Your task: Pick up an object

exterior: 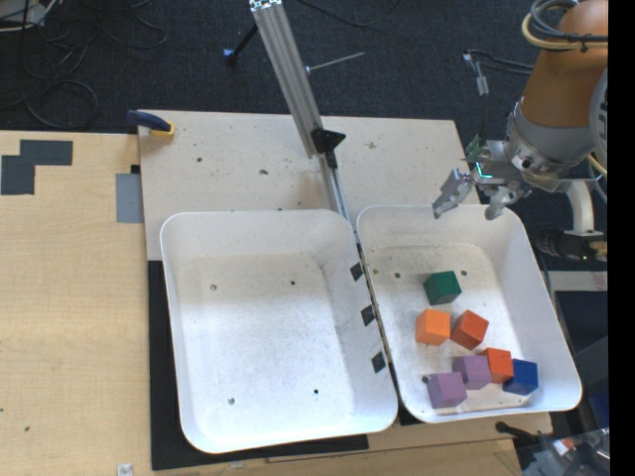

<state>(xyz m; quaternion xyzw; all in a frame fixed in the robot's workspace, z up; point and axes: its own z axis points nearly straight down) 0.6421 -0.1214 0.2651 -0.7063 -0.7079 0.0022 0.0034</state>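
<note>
The shallow white plastic left bin offers a broad smooth floor inside its rounded rim, while the matching white right bin keeps its far half bare. Small hard-edged cubes crowd its near corner: a green cube, an orange cube, a red-orange cube, two purple cubes and a blue cube. The grey two-finger gripper hangs over that bin's far rim with fingers spread and bare, well apart from the cubes.
</note>
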